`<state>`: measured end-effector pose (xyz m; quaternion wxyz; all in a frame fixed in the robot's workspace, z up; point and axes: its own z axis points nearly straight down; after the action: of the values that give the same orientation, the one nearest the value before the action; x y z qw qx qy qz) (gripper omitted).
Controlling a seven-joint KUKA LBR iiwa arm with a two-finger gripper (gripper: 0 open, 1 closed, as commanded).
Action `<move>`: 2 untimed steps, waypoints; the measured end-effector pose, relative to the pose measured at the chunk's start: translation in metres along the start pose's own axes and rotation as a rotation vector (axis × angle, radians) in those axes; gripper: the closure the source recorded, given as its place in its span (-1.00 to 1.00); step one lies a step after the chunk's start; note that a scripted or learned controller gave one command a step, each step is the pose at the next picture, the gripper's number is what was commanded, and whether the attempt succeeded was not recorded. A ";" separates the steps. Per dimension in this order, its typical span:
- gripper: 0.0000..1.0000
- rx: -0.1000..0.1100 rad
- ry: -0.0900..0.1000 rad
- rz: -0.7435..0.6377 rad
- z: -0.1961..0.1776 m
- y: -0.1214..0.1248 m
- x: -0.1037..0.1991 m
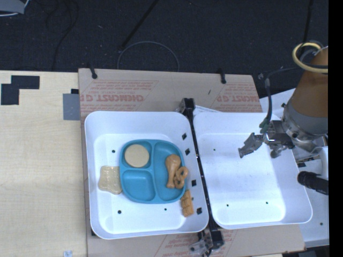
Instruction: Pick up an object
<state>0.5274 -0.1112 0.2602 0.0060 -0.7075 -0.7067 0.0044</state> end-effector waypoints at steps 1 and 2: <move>-1.00 -0.011 -0.001 -0.002 -0.006 0.002 0.000; -1.00 -0.007 -0.001 -0.001 0.046 0.008 -0.008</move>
<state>0.5343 -0.1191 0.2146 0.0031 -0.7073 -0.7069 0.0022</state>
